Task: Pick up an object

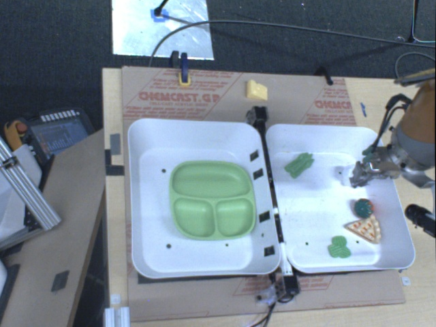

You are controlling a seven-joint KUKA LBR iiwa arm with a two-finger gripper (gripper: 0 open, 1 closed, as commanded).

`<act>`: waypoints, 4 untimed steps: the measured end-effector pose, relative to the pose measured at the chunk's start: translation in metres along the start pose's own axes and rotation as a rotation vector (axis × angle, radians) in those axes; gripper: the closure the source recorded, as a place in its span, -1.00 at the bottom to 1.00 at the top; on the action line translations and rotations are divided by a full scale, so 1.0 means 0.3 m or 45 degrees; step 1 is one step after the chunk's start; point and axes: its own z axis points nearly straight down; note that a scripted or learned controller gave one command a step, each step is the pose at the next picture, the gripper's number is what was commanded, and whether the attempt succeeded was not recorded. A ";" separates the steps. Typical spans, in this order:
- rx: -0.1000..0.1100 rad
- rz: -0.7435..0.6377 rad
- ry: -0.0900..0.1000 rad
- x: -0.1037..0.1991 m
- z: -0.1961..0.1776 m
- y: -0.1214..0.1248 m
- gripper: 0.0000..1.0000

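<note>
A: Well, right bin point(320, 264): smooth white plastic, shallow. Gripper point(359, 176) hangs over its far right edge, metal-grey; nothing visible between the fingers (open or closed, I cannot tell).

B: Contents?

A: Ridged green toy point(298, 164) near the back left, well apart from the gripper. Below the gripper, a dark green ball point(363, 206) just above a triangular pizza slice toy point(364, 229), orange and dotted. Lumpy green broccoli-like piece point(338, 248) near the front.

B: Left bin point(146, 142)?

A: Glossy pale-green divided tray point(211, 199), three compartments, rounded corners. Yellow wedge point(256, 90) on the cardboard point(204, 90) behind.
</note>
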 end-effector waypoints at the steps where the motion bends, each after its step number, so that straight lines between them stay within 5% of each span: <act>1: -0.002 -0.003 0.000 -0.002 -0.179 0.007 1.00; 4: 0.003 -0.008 0.003 0.488 -0.155 0.191 1.00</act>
